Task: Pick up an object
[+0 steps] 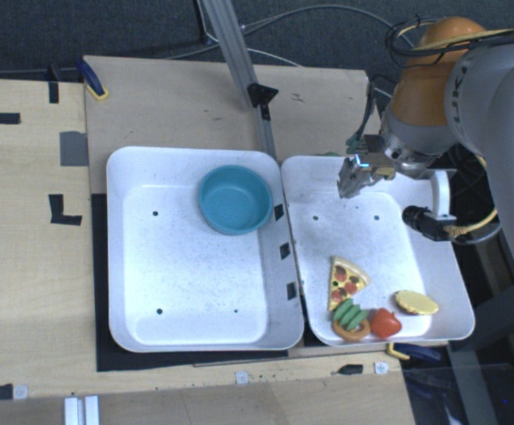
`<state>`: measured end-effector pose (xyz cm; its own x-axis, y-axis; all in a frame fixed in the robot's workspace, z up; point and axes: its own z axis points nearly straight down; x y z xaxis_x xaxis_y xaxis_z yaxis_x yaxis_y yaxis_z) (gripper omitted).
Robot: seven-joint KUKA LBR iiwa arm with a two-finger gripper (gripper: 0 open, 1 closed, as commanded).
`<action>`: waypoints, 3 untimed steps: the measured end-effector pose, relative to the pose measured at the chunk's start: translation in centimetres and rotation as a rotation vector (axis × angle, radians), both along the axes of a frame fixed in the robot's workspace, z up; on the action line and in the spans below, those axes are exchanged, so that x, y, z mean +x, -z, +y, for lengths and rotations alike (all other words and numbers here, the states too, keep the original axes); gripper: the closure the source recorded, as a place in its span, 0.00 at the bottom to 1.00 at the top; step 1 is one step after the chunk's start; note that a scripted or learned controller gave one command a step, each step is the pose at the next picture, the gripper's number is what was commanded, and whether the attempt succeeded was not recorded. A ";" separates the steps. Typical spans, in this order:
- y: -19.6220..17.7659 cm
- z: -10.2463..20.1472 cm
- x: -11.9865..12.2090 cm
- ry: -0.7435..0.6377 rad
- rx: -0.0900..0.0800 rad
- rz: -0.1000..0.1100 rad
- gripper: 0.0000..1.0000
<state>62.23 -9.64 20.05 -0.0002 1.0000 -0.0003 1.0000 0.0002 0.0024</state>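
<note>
The two-finger gripper [353,182] hangs over the far end of the right-hand shallow white bin [390,228], its dark tip pointing down at bare floor, and whether it is parted or closed I cannot tell from this slanted view; nothing is visibly held. The candidates to pick lie well apart from it, clustered at the near end of the same bin: a flat toy pizza slice [346,281], a green ridged toy vegetable [349,313], a red toy tomato [385,323] and a yellow oval toy [416,303]. In the left white bin [142,237] a round blue bowl [234,199] sits near the dividing rims. The likely risk is closing on nothing here, or, among the crowded toys, nudging neighbours and slipping off the thin pizza slice. No legible writing or brand shows anywhere.
</note>
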 end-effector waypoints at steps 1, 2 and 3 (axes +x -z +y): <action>-4.2 0.2 0.3 0.000 0.000 -0.001 1.00; -4.6 5.1 -1.1 -0.003 0.001 0.003 1.00; -3.1 9.8 -3.4 -0.004 0.001 0.005 1.00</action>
